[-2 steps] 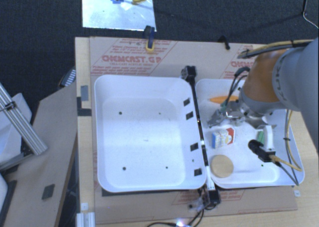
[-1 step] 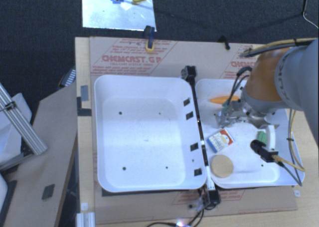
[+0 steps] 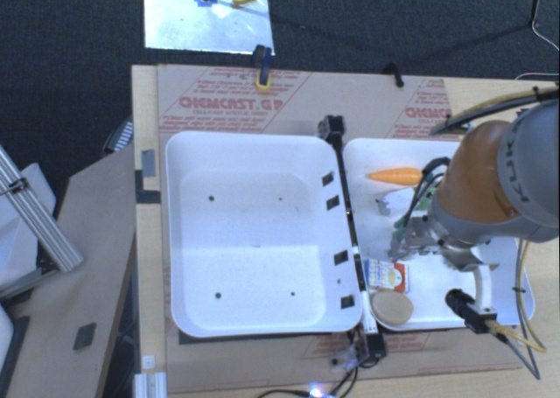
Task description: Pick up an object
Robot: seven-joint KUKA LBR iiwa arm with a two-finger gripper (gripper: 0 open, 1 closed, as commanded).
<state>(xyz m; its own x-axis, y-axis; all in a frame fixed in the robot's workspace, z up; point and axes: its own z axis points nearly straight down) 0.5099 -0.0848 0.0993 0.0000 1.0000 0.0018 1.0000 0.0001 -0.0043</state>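
Observation:
In the right bin (image 3: 367,156) an orange carrot-shaped object (image 3: 395,176) lies near the far wall. A small printed packet with red on it (image 3: 386,275) sits near the front left corner, and a round tan disc (image 3: 392,308) rests at the front edge just beyond it. My arm reaches in from the right, its orange band (image 3: 477,178) over the bin's middle. The gripper (image 3: 404,243) hangs low over the bin floor, just above the packet and below the carrot. The wrist hides the fingers from this angle.
The left bin (image 3: 254,230) stands beside the right one, parted by a divider with black clips (image 3: 343,212). A metal sheet (image 3: 206,3) with a yellow object lies beyond the bench. Cables (image 3: 512,331) trail at the right bin's front right corner.

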